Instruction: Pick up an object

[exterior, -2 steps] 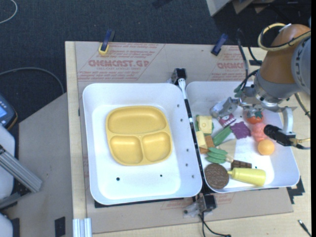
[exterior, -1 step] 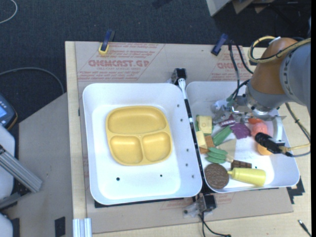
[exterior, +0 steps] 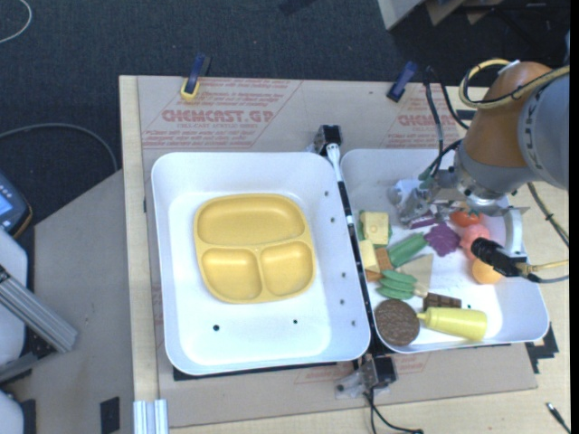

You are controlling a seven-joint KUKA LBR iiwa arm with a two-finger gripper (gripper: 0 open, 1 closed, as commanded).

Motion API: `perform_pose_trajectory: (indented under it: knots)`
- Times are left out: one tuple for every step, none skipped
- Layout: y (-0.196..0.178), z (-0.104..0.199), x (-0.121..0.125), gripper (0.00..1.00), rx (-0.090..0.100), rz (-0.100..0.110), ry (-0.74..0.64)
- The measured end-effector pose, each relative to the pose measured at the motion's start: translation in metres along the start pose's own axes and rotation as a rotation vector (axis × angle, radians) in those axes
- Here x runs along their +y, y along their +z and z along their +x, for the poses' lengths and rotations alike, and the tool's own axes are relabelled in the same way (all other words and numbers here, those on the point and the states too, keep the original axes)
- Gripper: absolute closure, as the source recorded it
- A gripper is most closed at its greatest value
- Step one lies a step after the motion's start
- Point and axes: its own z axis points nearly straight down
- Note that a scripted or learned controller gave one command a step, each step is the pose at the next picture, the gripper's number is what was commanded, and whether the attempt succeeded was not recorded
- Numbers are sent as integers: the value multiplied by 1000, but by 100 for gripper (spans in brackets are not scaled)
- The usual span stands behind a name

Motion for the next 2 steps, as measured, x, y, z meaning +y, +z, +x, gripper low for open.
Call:
perform_pose_trajectory:
  knots:
    - [-60, 2, 9, 100, -1, -4, -1]
    - [-107, 10, 7, 100, -1, -5, -2]
